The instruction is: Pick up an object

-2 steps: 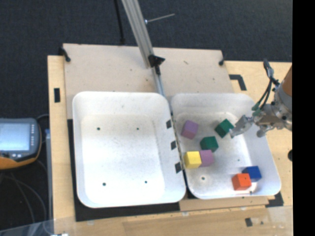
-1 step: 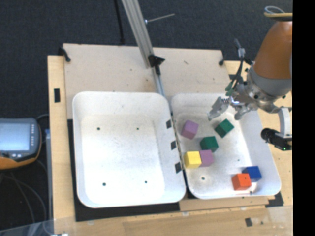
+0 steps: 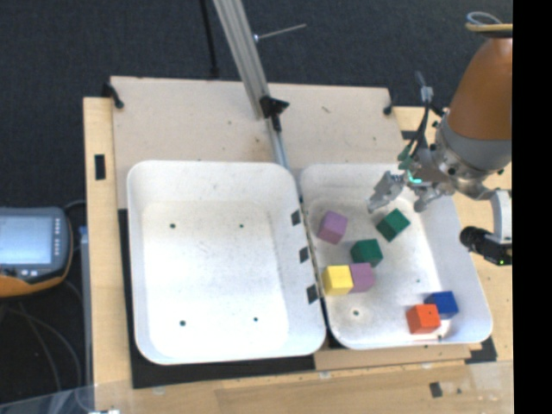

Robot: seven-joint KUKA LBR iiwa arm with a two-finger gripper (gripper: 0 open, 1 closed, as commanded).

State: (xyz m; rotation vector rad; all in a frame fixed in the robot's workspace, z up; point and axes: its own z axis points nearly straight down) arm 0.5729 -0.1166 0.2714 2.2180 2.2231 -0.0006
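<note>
While the tool (image 3: 398,198), grip unreadable, hangs over the right bin (image 3: 457,257), dark carpet (image 3: 86,33) surrounds the bench (image 3: 190,119).

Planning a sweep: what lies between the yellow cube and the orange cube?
In the camera view, only bare white bin floor separates the yellow cube from the orange cube.

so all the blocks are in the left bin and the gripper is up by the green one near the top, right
Not quite: the blocks are in the right bin, not the left bin. The camera view shows that. The rest holds: the gripper is up by the upper green block, near the top of that bin.
</note>
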